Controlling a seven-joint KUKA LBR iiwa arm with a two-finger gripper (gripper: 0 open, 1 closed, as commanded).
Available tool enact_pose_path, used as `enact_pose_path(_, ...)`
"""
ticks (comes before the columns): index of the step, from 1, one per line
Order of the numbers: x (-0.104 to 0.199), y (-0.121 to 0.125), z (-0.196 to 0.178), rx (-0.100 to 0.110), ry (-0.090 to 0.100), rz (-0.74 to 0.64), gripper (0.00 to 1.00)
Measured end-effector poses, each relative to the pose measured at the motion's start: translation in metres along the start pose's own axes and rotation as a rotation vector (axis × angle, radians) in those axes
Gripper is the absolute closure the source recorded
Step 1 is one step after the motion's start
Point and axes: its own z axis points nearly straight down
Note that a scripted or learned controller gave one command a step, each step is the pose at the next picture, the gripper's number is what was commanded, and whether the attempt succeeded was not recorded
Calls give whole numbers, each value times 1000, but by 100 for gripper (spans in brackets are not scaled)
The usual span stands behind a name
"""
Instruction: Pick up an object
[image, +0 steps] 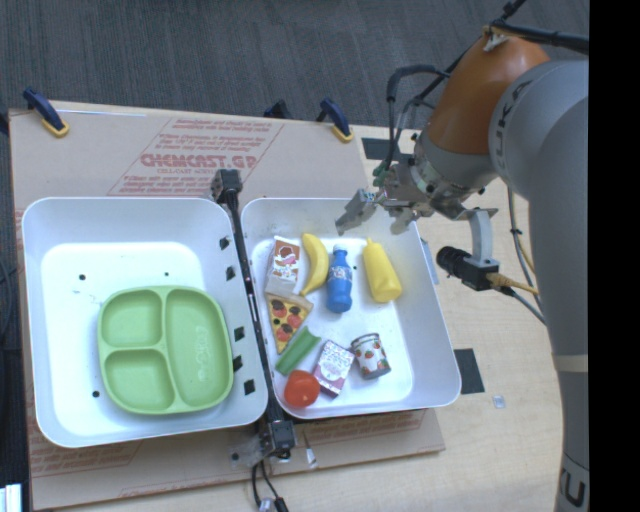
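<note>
**Toy food in the right bin, claw spread above its far edge**

Grey arm housing fills the right side of the view, with its orange band above the wrist. Below that, the gripper hangs over the far rim of the right bin, its two fingers spread apart with nothing between them.

Just below the claw lie a blue bottle and a yellow mustard-like bottle, side by side; a banana curves beside the blue bottle, and a small carton lies to its left. Nearer the front of the bin sit a pizza slice, a green vegetable, a red tomato, a snack packet and a small can; their labels are too small to read.

In the left bin rests a green divided plate. Red print on the cardboard sheet behind reads "CHEMCAST".
</note>
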Motion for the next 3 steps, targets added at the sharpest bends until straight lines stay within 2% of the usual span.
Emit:
enact_pose_path(2, 0, 0, 0, 0, 0, 0, 0)
enact_pose_path(3, 26, -73, 106, 2, 1, -1, 0)
